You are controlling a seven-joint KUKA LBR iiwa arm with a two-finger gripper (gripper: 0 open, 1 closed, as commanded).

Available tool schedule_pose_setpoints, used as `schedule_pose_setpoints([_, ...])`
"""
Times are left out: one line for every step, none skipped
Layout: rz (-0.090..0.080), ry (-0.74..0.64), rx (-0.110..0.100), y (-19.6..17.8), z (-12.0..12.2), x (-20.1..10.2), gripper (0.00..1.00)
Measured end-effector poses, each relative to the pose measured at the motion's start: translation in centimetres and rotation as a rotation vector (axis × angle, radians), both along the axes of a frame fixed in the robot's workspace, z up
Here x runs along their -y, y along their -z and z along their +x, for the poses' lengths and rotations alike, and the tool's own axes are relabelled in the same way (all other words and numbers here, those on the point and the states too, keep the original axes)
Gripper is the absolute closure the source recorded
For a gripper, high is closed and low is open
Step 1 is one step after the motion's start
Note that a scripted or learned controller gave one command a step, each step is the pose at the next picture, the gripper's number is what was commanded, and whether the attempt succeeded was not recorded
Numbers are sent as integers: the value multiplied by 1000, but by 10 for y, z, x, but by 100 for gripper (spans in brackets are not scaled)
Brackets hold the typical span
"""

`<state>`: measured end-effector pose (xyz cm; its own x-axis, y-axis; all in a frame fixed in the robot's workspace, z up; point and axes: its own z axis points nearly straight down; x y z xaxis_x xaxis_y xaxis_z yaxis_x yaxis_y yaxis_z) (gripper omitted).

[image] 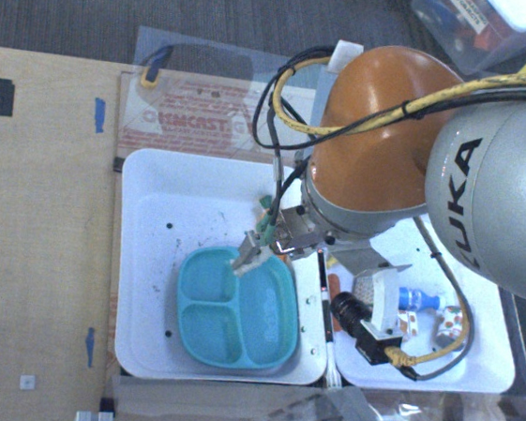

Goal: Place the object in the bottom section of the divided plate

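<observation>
Camera view frames a teal divided plate (234, 320) lying in the left white bin (142, 238), with the gripper (251, 253) lowered over the plate's upper edge, near the ridge between the upper-left and right sections. Whether anything is held cannot be told, since the tip is small and blurred, and no object can be made out in the plate's three sections. The bottom section is judged to be unfilled, so the placement is taken as not yet done.
</observation>
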<state>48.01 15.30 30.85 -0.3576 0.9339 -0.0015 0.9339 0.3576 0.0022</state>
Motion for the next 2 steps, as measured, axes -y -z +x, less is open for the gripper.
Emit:
schedule_pose_setpoints([0,-11,-2,47,37,-47,0])
schedule_pose_setpoints([0,206,0,-7,32,12,0])
